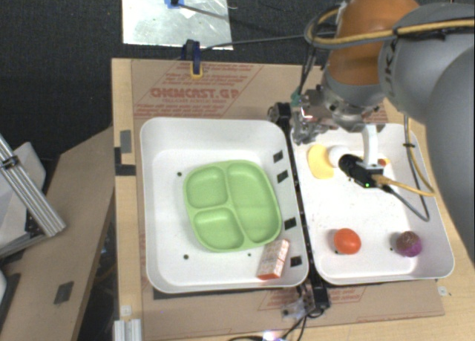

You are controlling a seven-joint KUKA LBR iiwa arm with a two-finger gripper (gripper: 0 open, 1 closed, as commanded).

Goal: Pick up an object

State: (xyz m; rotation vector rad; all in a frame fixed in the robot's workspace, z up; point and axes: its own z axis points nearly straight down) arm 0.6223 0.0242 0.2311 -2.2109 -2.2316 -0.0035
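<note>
My gripper [306, 130] hangs over the far left corner of the right bin [434, 258], close to the wall between the two bins. Just in front of it a pale yellow object [320, 161] lies on the bin floor, apart from the gripper. An orange-red round fruit [346, 241] sits near the front of the same bin, and a small purple object [407, 243] lies to its right. Nothing shows held at the gripper.
The left bin [159, 183] holds a green divided plate [231, 205] in its middle and a small pink and white box [273, 259] at its front right corner. The grey arm [430, 50] reaches in over the right bin's far side.
</note>
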